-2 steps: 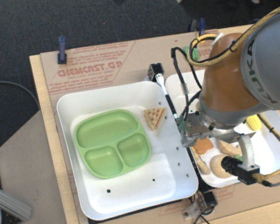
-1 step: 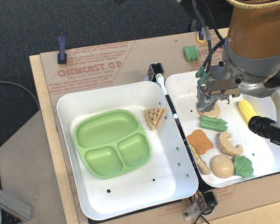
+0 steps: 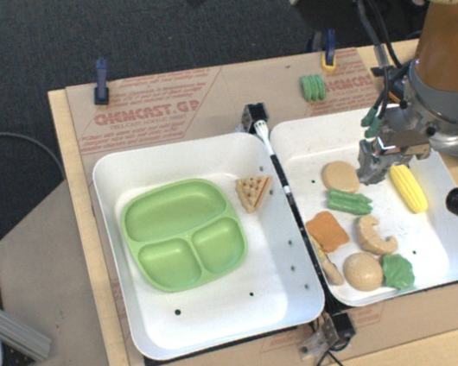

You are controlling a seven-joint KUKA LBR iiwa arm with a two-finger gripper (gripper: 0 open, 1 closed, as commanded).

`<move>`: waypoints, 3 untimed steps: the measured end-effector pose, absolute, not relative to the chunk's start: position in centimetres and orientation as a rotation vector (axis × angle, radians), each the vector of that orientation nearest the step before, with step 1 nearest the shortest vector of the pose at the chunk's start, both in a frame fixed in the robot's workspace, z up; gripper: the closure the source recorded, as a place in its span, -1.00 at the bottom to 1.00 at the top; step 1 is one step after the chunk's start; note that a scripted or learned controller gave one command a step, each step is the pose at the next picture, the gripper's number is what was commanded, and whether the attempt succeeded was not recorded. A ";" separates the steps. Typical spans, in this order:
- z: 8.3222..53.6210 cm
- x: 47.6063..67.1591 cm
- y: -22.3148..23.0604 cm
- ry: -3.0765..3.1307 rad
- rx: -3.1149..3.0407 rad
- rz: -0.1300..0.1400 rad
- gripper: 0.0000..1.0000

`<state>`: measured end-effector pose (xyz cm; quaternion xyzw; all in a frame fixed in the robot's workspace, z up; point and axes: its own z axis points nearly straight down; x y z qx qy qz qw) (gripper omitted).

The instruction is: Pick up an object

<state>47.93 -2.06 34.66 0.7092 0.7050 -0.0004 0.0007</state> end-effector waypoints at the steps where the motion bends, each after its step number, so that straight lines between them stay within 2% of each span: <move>1: 41.5 48.0 -7.6 2.208 2.221 0.008 1.00; 2: 43.9 47.9 -14.2 2.209 2.223 0.001 1.00; 3: 39.6 47.8 -19.3 2.217 2.230 -0.006 1.00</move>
